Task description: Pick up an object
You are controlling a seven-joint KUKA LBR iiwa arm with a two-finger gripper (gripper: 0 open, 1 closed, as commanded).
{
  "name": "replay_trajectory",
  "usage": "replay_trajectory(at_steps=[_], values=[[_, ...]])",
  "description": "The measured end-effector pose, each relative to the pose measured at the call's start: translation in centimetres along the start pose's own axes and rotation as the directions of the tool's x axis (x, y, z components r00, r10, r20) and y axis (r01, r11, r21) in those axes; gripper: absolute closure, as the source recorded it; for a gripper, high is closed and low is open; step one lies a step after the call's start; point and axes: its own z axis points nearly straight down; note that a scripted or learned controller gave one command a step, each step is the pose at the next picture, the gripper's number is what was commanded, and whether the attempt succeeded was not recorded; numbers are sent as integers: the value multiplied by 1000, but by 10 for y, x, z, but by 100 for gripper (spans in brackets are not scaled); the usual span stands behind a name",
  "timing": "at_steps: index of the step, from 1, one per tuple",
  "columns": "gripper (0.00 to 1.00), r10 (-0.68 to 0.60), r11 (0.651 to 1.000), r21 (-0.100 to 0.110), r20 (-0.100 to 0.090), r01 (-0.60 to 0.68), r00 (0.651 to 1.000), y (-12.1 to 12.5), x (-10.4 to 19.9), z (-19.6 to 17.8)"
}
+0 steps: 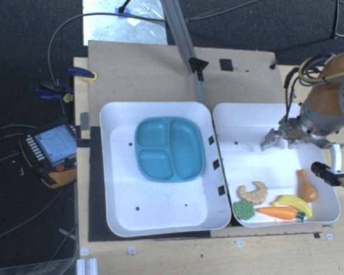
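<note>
Cardboard-brown bench board [160, 73] is lying under two shallow white plastic bins, with dark carpet-like floor showing around it and a pale shiny sheet [112, 10] lying beyond its far edge. One teal plastic divided plate [169, 149] with three compartments is sitting in the left bin [120, 211], and this plate is the landmark for everything else. Right of the plate, across the shared wall, the right bin [241, 125] is holding five toy foods, all clustering at its near corner: one tan croissant-shaped pastry [252, 192], one green bumpy round vegetable [243, 210] just in front of it, one orange carrot [278, 212], one yellow banana [292, 202] touching the carrot, and one orange-brown drumstick [307, 187] farthest from the plate. One grey and orange robot arm [329, 99] is reaching in from the far right of the plate, and its two-finger gripper [269, 140] is hanging over bare bin floor, well apart from the foods; its grey fingers are looking spread with nothing between them. Behind the plate, a grey metal pole [180, 27] is slanting across the board. Left of the plate, off the board, one handheld pendant with a blue screen [51, 148] is lying among black cables, with blue and yellow clamps [74, 76] gripping the board edge.
</note>
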Motion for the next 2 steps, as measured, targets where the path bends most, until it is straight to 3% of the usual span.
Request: replay_trajectory(at_steps=[1,2], values=[[0,1,1000,-3,1,-1,1000,2,0,27],[100,-1,1000,-10,2,1,1000,4,0,14]])
